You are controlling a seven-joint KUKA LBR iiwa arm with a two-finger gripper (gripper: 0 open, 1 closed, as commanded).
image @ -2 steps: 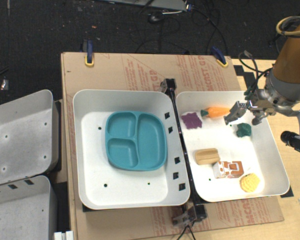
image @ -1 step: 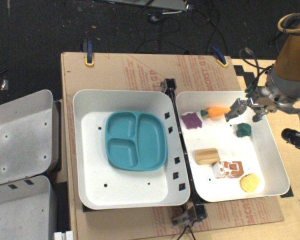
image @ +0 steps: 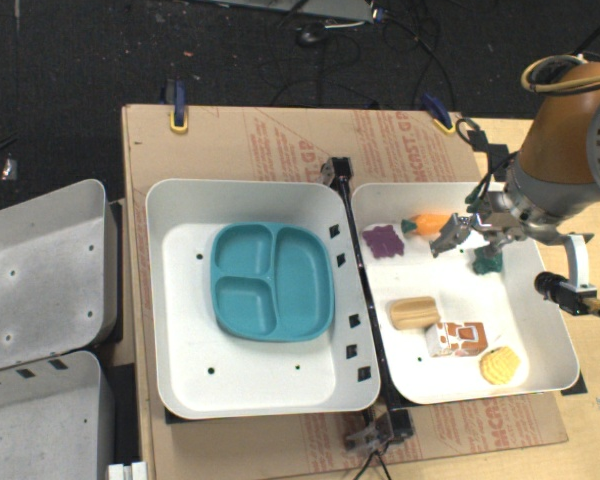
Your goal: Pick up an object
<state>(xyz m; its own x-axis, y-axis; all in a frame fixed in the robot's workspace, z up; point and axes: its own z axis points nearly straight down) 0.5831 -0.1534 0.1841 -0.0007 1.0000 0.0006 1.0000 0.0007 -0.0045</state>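
My gripper [image: 468, 246] hangs over the back of the right bin [image: 550, 308], open, with nothing between its fingers. An orange carrot-like toy [image: 430, 224] lies just left of it. A dark teal toy [image: 489, 262] sits right by the nearer finger, partly hidden by it. Also in this bin are a purple piece [image: 382, 240], a tan bread-like block [image: 413, 313], a small brown-and-white carton [image: 457, 339] and a yellow round item [image: 499, 365].
The left bin [image: 180, 368] holds a teal divided plate [image: 273, 281]. A black divider [image: 357, 268] runs between the bins. The arm's grey and orange body [image: 570, 158] rises over the right bin's back right corner. White panels [image: 40, 268] lie off the bench's left.
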